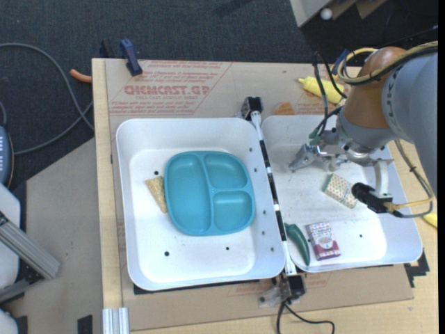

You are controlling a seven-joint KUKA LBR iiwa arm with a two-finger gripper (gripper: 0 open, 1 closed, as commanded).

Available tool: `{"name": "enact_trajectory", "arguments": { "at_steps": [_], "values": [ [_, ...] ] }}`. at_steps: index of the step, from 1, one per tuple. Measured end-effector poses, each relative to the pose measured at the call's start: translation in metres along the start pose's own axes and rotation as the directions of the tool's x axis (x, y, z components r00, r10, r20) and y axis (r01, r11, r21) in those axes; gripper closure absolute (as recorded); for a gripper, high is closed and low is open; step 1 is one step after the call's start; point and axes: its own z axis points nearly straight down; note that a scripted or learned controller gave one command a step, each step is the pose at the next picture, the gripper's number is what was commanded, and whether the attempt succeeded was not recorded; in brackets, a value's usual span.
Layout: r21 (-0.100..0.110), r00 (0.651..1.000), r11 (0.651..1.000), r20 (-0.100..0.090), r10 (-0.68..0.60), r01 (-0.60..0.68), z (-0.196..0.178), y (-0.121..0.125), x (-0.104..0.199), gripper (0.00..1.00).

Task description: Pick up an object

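Two bins: left bin (132, 186) holds teal tray (208, 192) over a tan cracker (157, 191). Right bin (410, 242) holds patterned block (340, 189), red packet (322, 241), green item (297, 239). Gripper (311, 156) sits up-left of the block, near it; can't tell its opening, nothing visibly held

The wooden bench (174, 89) carries two shallow white plastic bins, left (139, 207) and right (396, 242), touching side by side; a blue clamp (129, 56) grips its far left corner.
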Motion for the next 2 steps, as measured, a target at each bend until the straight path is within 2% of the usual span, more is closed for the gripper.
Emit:
{"name": "enact_trajectory", "arguments": {
  "at_steps": [1,2],
  "values": [
    [0.0,1.0,1.0,0.003,0.002,-0.002,-0.066,-0.007,-0.031,0.0],
    [0.005,1.0,1.0,0.001,0.002,-0.002,-0.045,-0.044,-0.043,0.0]
  ]
}}
